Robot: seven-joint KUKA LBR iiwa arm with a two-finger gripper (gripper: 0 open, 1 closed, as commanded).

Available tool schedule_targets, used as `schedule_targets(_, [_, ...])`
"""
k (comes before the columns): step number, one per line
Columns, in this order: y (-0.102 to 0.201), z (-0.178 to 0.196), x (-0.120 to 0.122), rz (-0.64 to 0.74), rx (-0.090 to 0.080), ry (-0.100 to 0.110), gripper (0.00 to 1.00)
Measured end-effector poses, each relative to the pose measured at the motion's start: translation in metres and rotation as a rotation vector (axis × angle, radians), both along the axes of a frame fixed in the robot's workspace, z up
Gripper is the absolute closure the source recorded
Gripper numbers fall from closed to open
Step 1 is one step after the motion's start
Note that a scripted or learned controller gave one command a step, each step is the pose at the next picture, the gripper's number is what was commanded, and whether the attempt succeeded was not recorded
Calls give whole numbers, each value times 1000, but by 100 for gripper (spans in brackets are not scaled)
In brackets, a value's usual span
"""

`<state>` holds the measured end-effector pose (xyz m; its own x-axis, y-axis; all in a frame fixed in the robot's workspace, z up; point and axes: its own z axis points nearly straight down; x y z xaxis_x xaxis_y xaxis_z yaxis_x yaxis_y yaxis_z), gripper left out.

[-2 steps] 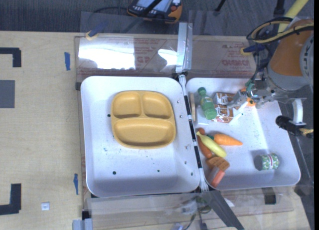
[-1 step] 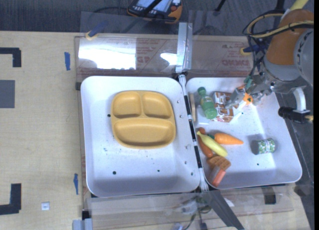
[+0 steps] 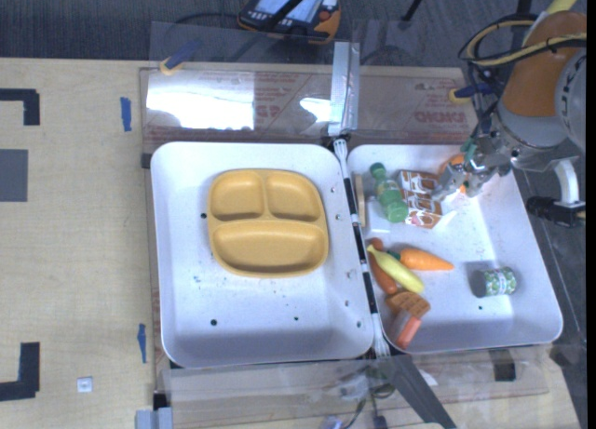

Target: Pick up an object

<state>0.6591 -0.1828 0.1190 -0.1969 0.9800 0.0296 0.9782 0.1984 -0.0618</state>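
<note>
— Two bins [image 3: 186, 325] sit before you: which one is the gripper [image 3: 463, 176] over?

— The right one, at its far right corner, just beside a crumpled orange-and-white snack wrapper [image 3: 419, 196].

— Are its jaws spread or pinching something?

— You cannot tell from this angle.

— What else lies there?

— A green bottle [image 3: 386, 194] left of the wrapper, a carrot [image 3: 426, 260] and a yellow banana [image 3: 399, 272] mid-bin, a small green can [image 3: 498, 281] near the right wall. Your left bin holds a yellow divided plate [image 3: 268, 222].

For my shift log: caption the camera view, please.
End effector low over right bin's far side near snack packets; carrot, banana, can nearby; yellow tray in left bin.
</note>
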Motion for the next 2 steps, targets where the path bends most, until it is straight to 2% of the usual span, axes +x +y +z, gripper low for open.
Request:
schedule_targets(1, [36,104,8,-65,-20,-66,100])
schedule_targets(2, [36,104,8,-65,-20,-65,0])
